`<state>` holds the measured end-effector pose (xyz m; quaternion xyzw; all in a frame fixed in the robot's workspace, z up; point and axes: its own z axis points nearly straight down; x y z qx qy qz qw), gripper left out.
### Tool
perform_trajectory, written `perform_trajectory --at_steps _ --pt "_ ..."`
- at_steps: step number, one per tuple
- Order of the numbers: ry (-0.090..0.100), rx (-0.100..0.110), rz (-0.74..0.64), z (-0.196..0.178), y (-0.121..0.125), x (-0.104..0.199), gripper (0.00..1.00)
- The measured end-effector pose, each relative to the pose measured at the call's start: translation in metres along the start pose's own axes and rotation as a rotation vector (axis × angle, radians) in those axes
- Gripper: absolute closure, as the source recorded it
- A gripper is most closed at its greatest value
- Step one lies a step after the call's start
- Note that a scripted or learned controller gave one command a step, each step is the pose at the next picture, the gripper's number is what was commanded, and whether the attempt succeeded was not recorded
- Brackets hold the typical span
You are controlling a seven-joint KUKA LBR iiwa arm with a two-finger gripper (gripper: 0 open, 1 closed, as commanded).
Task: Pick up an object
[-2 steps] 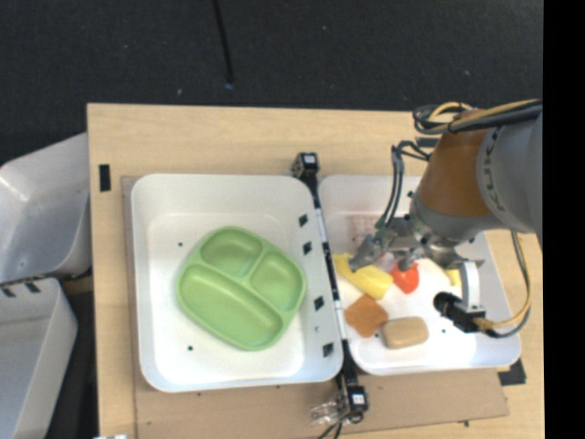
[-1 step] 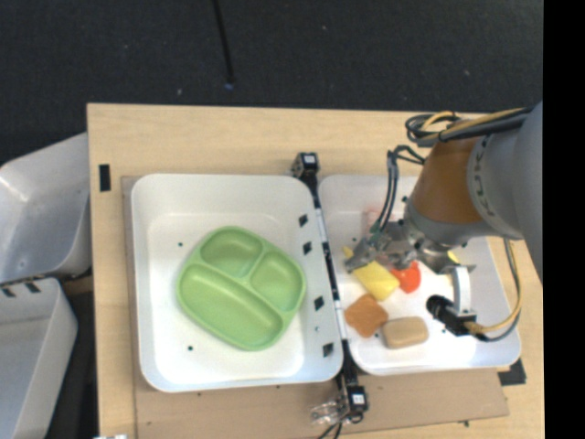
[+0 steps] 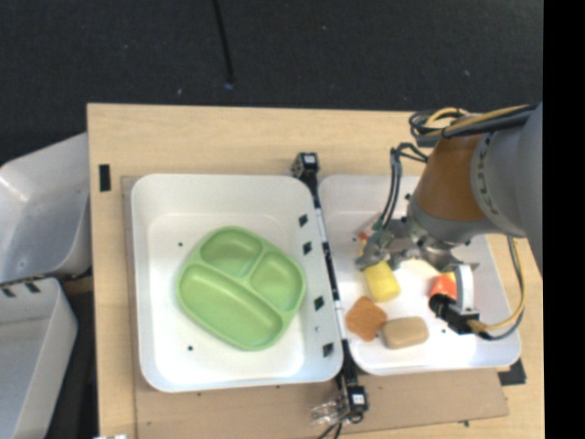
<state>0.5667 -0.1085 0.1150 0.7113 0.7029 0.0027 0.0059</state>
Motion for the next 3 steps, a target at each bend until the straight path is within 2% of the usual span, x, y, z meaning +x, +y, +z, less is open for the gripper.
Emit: perform_trajectory --at_steps 1,3 --pt "0.003 0.007 -0.009 -0.064 0.0 -0.001 1.0" --pt "0.003 0.006 -0.015 -0.16 0.01 -0.003 1.0"
